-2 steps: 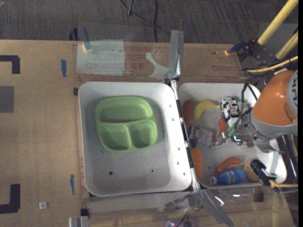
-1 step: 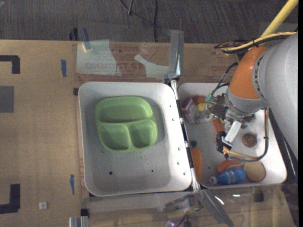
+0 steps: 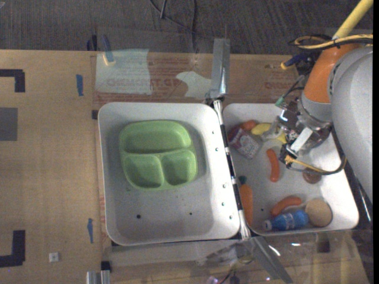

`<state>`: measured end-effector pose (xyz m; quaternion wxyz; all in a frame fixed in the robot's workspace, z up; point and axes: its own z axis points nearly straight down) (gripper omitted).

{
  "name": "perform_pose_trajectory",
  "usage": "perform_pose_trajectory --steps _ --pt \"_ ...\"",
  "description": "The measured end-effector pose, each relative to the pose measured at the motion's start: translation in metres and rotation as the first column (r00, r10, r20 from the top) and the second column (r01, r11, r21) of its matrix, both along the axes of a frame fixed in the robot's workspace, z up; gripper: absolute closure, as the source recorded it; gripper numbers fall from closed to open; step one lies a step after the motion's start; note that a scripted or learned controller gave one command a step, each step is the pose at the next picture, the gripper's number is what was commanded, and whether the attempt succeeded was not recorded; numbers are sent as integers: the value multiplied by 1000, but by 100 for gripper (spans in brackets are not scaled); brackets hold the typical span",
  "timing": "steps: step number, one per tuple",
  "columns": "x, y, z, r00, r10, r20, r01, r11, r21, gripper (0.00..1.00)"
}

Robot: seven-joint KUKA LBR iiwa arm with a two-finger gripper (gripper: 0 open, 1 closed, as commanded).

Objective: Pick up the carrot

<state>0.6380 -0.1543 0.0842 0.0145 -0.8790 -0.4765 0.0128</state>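
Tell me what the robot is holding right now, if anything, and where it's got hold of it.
It cannot be told. The gripper hangs over the right bin, and the carrot lies apart from it by that bin's left wall, so the carrot is not held.

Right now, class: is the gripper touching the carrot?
Apart. The camera view shows the gripper up near the right bin's far side, while the carrot lies by its left wall, with bare white floor between them.

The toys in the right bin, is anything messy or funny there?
A little. The carrot lies jammed against the right bin's left wall, and the blue bottle lies tipped on its side. Nothing looks spilled or broken.
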Motion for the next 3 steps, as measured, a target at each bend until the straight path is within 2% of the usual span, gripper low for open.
perform_pose_trajectory --steps 1,2,3 --pt "-79 -39 1 936 349 36 -349 937 -13 0" --pt "-118 19 13 922 385 35 -385 923 -11 0" --pt "-155 51 2 901 431 40 -431 902 -15 0"
